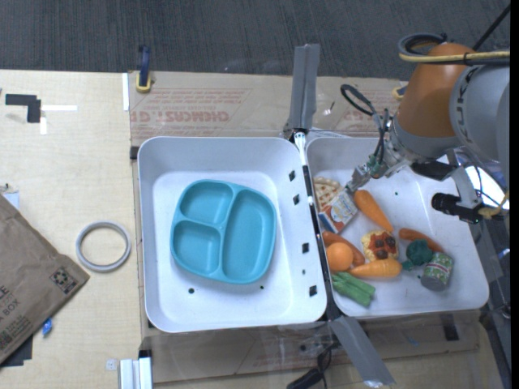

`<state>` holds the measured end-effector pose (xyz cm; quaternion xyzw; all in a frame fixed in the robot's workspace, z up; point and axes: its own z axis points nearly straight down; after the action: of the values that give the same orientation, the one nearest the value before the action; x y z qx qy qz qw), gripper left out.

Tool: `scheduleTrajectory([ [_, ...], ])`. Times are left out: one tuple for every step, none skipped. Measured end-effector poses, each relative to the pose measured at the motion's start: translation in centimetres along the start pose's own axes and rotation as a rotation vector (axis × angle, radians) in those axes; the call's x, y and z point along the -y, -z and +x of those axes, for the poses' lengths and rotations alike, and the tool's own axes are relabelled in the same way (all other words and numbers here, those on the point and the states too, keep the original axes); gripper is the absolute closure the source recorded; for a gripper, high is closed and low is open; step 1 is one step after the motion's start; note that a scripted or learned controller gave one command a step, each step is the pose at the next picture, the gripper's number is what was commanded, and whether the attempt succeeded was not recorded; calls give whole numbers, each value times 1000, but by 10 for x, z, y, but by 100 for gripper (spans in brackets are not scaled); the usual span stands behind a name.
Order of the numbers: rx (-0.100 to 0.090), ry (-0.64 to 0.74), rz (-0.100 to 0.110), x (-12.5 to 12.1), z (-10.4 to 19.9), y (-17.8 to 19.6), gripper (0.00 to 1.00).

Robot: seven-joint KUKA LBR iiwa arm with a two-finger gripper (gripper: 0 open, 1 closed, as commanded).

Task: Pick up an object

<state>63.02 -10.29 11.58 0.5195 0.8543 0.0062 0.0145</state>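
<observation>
You are at the reach-in step: the gripper [362, 174] hangs low over the far left part of the right bin [466, 298], close above the upper end of a carrot [374, 210]. Nothing sits between its tips, so treat the pick as not yet made; whether it is spread or clenched, the view is too small to tell.

The things you could take all lie in the right bin. Along its left wall are a waffle-like piece [327, 192] and a small packet [342, 211], the packet just beside the carrot. Toward the near left corner you have an orange [340, 256] and a green vegetable [354, 288]; a second carrot [378, 270] lies across the middle, and a can [436, 271] lies near the right wall. The left bin [158, 233] carries a blue divided plate [224, 231].

The first carrot looks like the nearest candidate. Your next move calls for a short descent centred across its narrow width, clear of the packet touching its left side, then a close and a straight lift. A round, tapered body may slip, so grip near its thicker part.
</observation>
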Motion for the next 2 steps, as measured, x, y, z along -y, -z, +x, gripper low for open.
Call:
scheduleTrajectory([
  [0,0,0,0,0,0,0],
  [-16,151,17,23,-7,-19,0],
])
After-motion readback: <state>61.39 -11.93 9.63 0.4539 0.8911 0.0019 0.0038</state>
